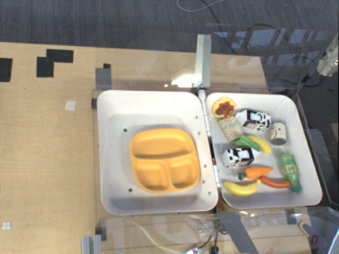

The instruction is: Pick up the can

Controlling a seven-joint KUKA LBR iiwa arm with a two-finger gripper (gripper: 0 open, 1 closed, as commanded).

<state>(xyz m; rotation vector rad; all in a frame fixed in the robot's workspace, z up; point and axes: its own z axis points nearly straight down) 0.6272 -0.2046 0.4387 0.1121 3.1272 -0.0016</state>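
Claw (pixel 329 62), grip state not readable, hangs at the view's right edge; the can (pixel 278 133) lies well down-left of it, just beside a cow-print carton (pixel 255 119), so your descent may snag that carton instead.

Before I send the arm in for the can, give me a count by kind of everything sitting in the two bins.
Left bin:
Orange divided tray: 1

Right bin:
Can: 1
Black-and-white cow-print cartons: 2
Bananas: 2
Carrot: 1
Green bottle: 1
Red-orange chili-like piece: 1
Green vegetable piece: 1
Patterned cylinder: 1
Small yellow dish with red contents: 1

Total: 12
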